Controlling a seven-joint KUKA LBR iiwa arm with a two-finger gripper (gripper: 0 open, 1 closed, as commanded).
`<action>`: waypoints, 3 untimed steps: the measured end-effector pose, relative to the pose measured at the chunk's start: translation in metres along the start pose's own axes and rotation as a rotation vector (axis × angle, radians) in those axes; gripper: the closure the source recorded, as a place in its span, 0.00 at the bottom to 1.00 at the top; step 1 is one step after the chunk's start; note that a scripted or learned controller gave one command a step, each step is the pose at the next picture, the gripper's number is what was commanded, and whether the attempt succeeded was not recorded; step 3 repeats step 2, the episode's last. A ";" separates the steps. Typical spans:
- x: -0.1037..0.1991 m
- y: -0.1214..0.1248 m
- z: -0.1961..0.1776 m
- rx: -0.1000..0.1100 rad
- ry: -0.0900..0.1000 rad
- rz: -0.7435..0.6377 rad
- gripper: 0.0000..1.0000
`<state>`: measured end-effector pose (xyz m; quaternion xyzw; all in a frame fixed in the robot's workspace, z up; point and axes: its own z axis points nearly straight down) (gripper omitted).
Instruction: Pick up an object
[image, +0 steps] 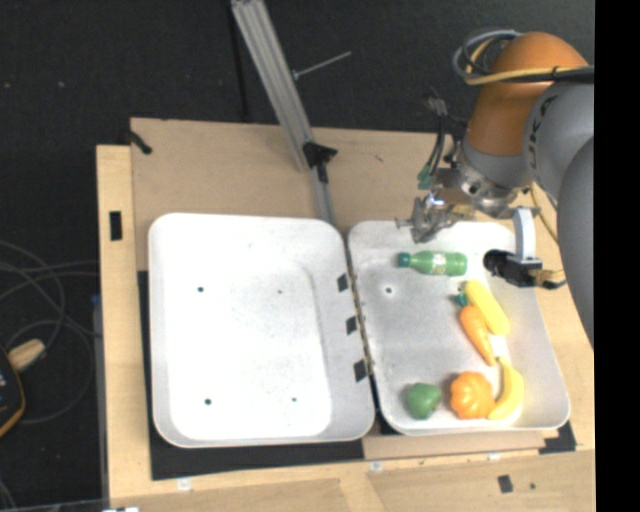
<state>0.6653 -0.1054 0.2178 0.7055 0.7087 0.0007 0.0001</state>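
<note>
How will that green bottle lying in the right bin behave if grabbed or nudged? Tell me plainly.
The green bottle lies on its side, so a nudge across its length would probably roll it over the right bin's smooth floor. It looks small, likely light. Its round body may slip from the end effector unless gripped across the middle.

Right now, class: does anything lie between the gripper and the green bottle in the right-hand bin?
Nothing visible does. The gripper hangs over the back edge of the right bin, just behind the green bottle, which lies on its side with bare bin floor around it. The corn and carrot lie further forward, off that path.
</note>
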 end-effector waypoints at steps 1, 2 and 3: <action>-0.091 0.023 -0.103 -0.007 -0.004 0.010 1.00; -0.032 0.022 0.027 0.008 0.000 0.003 1.00; -0.032 0.022 0.027 0.008 0.000 0.003 1.00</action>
